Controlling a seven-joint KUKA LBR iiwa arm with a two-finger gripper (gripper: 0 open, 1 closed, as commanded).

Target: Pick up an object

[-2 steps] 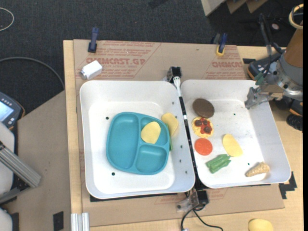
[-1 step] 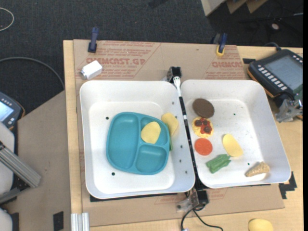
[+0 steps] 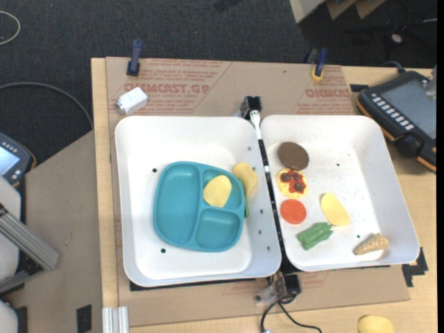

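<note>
The left white bin (image 3: 139, 186) holds a teal divided plate (image 3: 187, 210) with a yellow piece (image 3: 217, 191) lying in its upper right compartment. Another yellow piece (image 3: 245, 177) rests against the plate's right edge. In the right white bin (image 3: 374, 158) lie a brown round patty (image 3: 293, 155), a yellow disc with red spots (image 3: 291, 182), a red-orange slice (image 3: 293, 211), a green pepper-like piece (image 3: 315, 234), a yellow wedge (image 3: 335, 209) and a tan cone-shaped piece (image 3: 370, 244).
The bins sit on a cardboard sheet (image 3: 208, 89) held by a blue clamp (image 3: 134, 57) and a yellow-blue clamp (image 3: 319, 64). A small white block (image 3: 131, 101) lies at the back left. A black pendant (image 3: 402, 113) rests at the right.
</note>
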